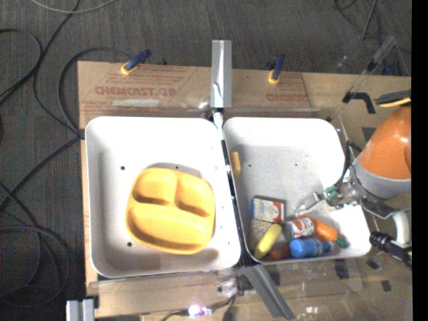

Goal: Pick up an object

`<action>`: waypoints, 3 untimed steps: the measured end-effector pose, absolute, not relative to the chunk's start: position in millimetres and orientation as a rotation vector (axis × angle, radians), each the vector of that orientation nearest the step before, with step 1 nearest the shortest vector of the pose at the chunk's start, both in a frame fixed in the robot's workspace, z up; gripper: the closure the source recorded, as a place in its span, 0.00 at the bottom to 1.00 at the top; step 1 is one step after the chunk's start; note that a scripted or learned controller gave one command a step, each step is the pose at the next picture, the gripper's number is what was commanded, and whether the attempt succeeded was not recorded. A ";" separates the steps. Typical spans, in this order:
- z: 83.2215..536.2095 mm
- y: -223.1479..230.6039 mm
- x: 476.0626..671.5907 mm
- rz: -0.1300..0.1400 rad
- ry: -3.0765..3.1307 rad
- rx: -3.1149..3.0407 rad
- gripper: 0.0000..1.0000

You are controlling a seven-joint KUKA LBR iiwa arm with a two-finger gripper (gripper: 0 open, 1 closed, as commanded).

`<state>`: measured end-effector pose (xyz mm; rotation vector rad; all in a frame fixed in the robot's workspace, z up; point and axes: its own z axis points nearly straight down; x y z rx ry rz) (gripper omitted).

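My gripper (325, 196) hangs at the right side of the right bin (287, 142), just above a pile of small objects in its near corner. The pile holds a red and white can (301, 228), an orange piece (326, 231), a blue bottle (308, 247), a yellow banana-shaped item (268, 239) and a small printed box (267, 210). The gripper sits slightly up and right of the can, and I cannot make out anything held in it. The arm's orange band (391, 152) covers the bin's right rim.
A yellow divided tray (172, 209) lies in the left bin (107, 152). A small orange stick (235, 162) rests against the right bin's left wall. A metal post (221, 72) stands behind the divider between the bins. Cables lie on the floor around the bench.
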<state>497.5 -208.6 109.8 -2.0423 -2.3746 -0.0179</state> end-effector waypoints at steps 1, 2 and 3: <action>132.6 -203.1 533.8 0.001 -2.411 -2.012 0.00; 89.3 -206.8 493.0 -0.033 -2.441 -1.968 0.00; 116.6 -168.7 502.7 0.000 -2.494 -1.908 0.00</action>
